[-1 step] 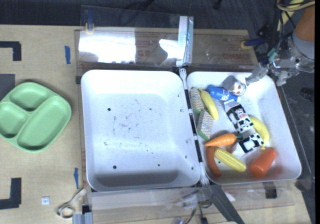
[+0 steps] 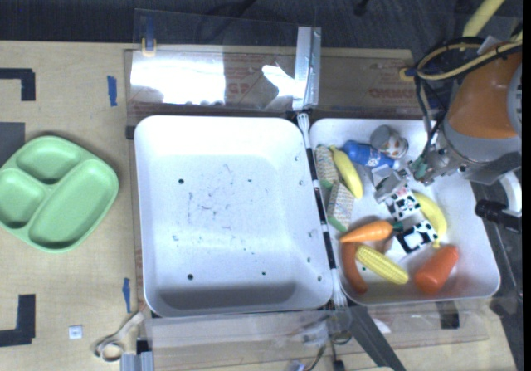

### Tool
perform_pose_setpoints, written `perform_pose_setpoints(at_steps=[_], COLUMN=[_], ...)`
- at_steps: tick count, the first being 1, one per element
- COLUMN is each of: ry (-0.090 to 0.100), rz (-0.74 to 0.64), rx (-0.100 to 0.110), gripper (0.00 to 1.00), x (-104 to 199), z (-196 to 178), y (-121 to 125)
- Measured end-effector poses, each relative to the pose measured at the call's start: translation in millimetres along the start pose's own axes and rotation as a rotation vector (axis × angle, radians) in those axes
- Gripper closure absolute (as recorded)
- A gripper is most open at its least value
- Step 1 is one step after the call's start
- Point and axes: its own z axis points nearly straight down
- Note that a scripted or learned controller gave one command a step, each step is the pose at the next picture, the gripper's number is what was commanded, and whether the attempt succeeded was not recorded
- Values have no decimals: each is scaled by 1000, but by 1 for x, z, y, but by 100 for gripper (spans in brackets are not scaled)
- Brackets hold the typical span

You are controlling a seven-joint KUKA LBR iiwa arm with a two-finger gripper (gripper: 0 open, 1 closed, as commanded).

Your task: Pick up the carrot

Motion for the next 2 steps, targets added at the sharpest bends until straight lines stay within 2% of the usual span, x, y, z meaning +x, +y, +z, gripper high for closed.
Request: perform_pose_setpoints(at_steps=[1, 2], ry=[1, -53], rz=[-234, -403], rx=[1, -43], gripper=[0, 0], x=[44, 69], z=[-23, 11], y=[-27, -52])
